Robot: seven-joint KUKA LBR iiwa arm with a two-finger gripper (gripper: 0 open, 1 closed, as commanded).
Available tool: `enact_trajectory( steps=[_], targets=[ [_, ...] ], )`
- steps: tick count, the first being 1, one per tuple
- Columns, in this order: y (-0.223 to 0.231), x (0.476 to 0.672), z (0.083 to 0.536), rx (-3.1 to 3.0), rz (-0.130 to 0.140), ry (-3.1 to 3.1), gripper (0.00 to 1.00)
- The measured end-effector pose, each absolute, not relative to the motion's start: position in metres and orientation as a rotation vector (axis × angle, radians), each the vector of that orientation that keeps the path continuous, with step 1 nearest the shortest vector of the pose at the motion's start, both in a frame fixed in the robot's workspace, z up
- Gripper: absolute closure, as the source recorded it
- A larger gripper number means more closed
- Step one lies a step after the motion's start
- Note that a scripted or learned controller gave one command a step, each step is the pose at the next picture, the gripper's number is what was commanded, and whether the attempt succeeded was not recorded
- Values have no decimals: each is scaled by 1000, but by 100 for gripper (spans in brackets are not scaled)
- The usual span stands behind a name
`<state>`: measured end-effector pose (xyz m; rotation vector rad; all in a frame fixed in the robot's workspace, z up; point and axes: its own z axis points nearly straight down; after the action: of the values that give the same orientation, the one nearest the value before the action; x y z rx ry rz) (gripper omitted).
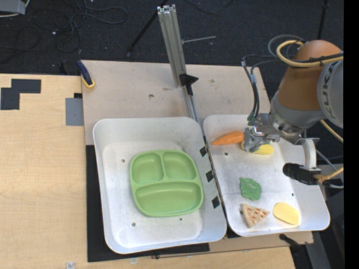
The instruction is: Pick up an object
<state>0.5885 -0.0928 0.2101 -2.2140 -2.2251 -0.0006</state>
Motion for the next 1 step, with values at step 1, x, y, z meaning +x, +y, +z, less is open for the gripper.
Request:
enact_trajectory(
  steps=[1],
  targets=[
    [-45, 582, 204, -2214, 3, -2223, 100]
  ],
)
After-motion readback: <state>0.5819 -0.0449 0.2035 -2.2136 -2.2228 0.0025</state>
